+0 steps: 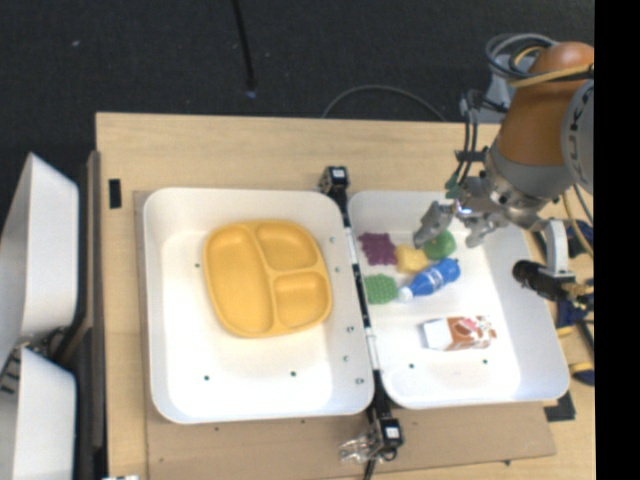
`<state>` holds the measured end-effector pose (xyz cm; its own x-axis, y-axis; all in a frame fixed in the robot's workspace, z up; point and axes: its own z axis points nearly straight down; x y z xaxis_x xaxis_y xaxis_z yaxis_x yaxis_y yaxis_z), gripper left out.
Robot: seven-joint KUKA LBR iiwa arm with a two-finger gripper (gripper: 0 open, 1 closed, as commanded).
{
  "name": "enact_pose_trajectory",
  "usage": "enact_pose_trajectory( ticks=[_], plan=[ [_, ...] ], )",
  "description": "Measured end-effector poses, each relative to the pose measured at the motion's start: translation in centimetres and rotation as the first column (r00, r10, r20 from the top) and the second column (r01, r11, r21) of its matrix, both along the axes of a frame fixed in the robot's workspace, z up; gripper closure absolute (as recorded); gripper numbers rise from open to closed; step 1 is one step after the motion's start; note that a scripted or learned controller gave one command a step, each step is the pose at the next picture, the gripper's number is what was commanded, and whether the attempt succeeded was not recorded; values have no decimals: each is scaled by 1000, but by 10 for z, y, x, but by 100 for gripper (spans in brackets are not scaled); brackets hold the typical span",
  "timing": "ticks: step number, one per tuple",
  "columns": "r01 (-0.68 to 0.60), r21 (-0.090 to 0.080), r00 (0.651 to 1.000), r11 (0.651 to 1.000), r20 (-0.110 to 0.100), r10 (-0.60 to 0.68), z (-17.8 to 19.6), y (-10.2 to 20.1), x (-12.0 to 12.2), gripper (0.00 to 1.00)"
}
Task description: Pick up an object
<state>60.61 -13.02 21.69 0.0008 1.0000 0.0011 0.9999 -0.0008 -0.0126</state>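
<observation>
While our claw hangs spread wide and empty over the right bin, we judge this the approach step. A green object sits between its fingers, just above the blue bottle. Next: lower, then close.

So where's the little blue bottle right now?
The blue bottle lies in the right-hand bin, just below the claw, beside a yellow piece and a green piece, above the small carton.

Green object partly behind pincer.
</observation>
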Motion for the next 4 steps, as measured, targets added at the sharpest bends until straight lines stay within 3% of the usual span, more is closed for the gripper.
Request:
enact_pose_trajectory(
  ticks=[1, 3, 4],
  plan=[
    [-3, -2, 1000, 1000, 14, 3, 8, 0, 3, 0],
    [1, -6, 1000, 1000, 19, -1, -93, -14, -9, 0],
    [0, -8, 999, 1000, 39, 0, -93, -14, -3, 0]
  ],
)
